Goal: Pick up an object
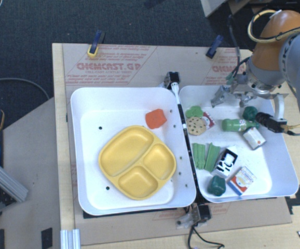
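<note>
My gripper [229, 98] hangs over the back of the right bin [282, 162], its fingers spread open with nothing between them. Just in front of it to the right lies a green bottle [234, 124] with a dark green cap [250, 112]. A round cookie [195, 125], a green leafy piece [193, 111] and a small red item [208, 121] sit to the gripper's front left. A white box [254, 138] rests right of the bottle.
Nearer the front of the right bin lie green strips [206, 156], a black-and-white item [225, 163], a dark green cup [217, 185] and a red-and-blue packet [241, 179]. The left bin [85, 118] holds a yellow divided plate [137, 161] and an orange block [155, 118].
</note>
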{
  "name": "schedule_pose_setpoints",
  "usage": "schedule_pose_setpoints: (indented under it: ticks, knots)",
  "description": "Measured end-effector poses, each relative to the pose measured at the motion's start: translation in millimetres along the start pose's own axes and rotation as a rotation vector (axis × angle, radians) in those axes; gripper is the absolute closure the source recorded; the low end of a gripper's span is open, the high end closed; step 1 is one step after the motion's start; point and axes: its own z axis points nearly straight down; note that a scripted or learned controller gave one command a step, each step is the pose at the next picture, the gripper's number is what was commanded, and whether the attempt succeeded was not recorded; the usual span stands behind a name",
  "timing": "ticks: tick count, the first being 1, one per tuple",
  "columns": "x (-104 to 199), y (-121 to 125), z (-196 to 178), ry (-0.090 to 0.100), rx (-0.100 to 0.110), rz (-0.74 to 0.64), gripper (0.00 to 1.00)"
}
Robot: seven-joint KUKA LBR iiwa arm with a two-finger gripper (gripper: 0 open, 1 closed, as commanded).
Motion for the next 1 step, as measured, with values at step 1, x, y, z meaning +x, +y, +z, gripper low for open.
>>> schedule_pose_setpoints:
  ticks: [1]
  knots:
    - [0.9,-1.9,-4.7,0.002,0.007,-0.001,1.0]
